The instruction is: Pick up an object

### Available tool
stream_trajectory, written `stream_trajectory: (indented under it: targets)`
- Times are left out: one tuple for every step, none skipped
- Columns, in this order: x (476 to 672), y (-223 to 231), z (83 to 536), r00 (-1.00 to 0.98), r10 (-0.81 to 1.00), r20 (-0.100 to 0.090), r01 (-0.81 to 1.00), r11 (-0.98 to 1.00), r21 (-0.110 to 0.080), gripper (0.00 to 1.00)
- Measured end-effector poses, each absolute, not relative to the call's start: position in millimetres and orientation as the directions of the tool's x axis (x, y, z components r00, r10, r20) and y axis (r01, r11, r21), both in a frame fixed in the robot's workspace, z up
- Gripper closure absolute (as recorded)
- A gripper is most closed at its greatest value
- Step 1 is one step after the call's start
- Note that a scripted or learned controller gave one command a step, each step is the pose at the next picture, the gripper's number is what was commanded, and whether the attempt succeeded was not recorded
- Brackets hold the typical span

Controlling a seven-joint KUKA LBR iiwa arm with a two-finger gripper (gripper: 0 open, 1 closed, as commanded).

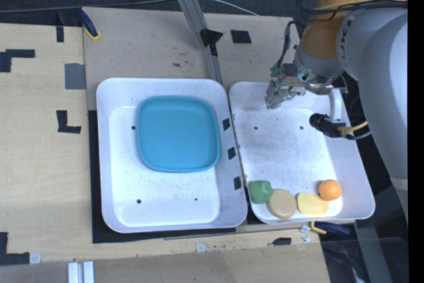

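Observation:
Along the near edge of the right bin [291,142] lie a green piece [260,191], a tan round piece [282,203], a yellow piece [311,204] and a small orange ball [329,189]. My gripper [277,99] hangs over the far end of that bin, well away from these pieces, with nothing seen between its fingers. The grey arm with its orange band [331,16] reaches in from the right.
A blue square plate [177,133] lies in the left bin [119,202]. A slanted metal post [192,10] rises behind the bins. Cables run along the right bin's right side near a black fitting [324,124].

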State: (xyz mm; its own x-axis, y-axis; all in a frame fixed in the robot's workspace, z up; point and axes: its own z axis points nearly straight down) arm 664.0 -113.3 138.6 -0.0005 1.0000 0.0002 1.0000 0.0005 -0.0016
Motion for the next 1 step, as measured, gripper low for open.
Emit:
stream_trajectory:
  targets:
    - [665.5,-116.2,195.7,0.000,1.000,0.000,1.000,0.000,-0.001,1.00]
